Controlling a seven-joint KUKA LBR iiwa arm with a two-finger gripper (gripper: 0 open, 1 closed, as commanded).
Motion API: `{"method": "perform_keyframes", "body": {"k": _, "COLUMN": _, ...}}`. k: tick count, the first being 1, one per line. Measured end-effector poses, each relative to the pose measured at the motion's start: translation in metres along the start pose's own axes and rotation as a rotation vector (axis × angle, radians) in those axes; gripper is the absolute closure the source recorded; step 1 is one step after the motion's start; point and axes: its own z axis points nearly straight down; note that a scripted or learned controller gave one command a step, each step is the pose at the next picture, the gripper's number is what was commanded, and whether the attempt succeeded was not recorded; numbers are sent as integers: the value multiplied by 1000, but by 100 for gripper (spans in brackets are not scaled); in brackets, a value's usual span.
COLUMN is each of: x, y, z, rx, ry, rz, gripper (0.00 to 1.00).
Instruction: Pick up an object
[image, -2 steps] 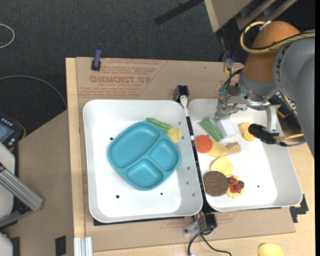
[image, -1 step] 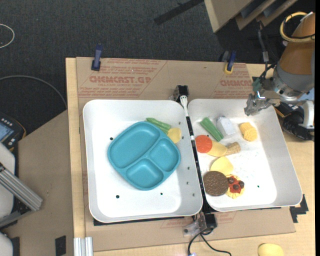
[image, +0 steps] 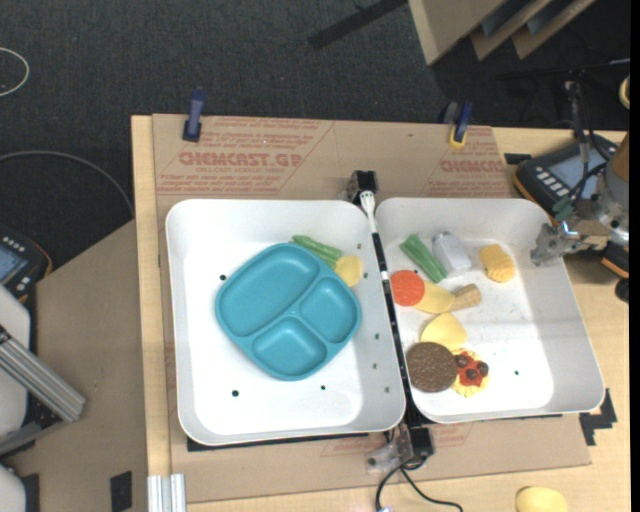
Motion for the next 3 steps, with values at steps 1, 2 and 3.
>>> {"method": "perform_keyframes", "body": {"k": 1, "x": 52, "y": -75, "z": 2, "rx": 3, "ry": 3, "rz": -6, "gripper": 100}}
{"method": "perform_keyframes", "body": {"k": 2, "x": 0, "y": -98, "z": 17, "rx": 1, "ry": -1, "rz": -1, "gripper": 100}}
{"method": "perform_keyframes", "body": {"k": 3, "x": 24, "y": -104, "z": -41, "rx": -9, "ry": -3, "rz": -9, "gripper": 100}}
